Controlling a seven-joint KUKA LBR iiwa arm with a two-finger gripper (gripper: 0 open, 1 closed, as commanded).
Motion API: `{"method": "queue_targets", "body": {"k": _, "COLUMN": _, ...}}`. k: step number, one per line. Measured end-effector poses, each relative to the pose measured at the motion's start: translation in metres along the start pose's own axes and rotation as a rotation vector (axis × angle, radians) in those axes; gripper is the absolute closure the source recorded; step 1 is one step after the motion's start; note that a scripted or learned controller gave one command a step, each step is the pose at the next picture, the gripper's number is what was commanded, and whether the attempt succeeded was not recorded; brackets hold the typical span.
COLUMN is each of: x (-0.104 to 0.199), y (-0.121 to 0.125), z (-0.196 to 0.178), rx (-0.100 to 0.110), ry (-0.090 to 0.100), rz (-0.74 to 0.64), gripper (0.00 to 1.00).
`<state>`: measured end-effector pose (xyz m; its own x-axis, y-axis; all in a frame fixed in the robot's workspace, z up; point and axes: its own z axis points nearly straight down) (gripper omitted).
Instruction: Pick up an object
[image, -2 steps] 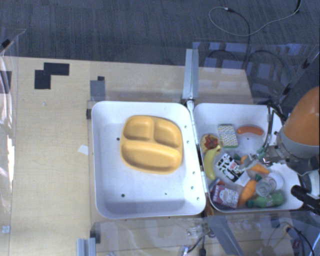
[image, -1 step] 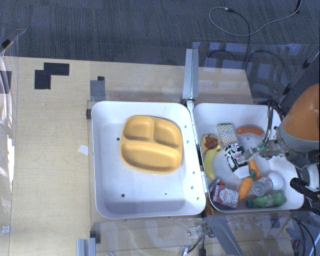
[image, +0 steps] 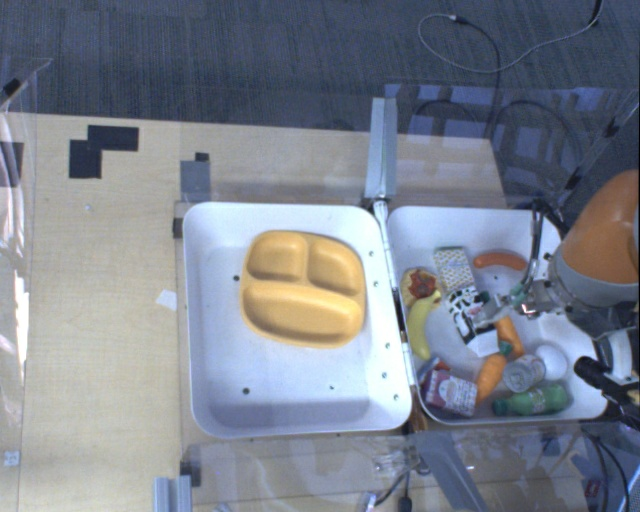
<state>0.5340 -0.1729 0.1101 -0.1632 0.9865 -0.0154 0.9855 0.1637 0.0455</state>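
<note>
**Arm over the right bin, grip unreadable**

Where the bench (image: 110, 330) runs nearest the camera, the right bin (image: 400, 235) serves as the landmark, and its near edge holds the closest things: a red packet (image: 450, 392) at the near left corner, a green bottle (image: 532, 401) lying along the near wall, and a silver can (image: 523, 374) just behind the bottle. A carrot (image: 489, 374) leans beside the can, with a second orange piece (image: 508, 335) just beyond it. Toward the bin's left wall lies a banana (image: 418, 326), and a red fruit (image: 421, 283) sits just past that. A black-and-white toy (image: 465, 306) lies near the middle. At the far side rest a patterned box (image: 453, 267) and a sausage (image: 499, 261). Over the bin's right part hangs the arm (image: 603, 245), its gripper (image: 528, 300) low near the toy and the orange piece; whether it is open or closed, or has hold of anything, cannot be told. Left of this bin, touching it, is the left bin (image: 205, 330), which holds a yellow tray (image: 303, 287) with three wells.
</note>
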Motion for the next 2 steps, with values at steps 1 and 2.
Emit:
{"method": "queue_targets", "body": {"k": 1, "x": -0.022, "y": -0.014, "z": -0.041, "rx": 0.040, "ry": 0.018, "rz": -0.172, "gripper": 0.00}}
{"method": "queue_targets", "body": {"k": 2, "x": 0.012, "y": 0.012, "z": -0.008, "rx": 0.015, "ry": 0.006, "rz": -0.249, "gripper": 0.00}}
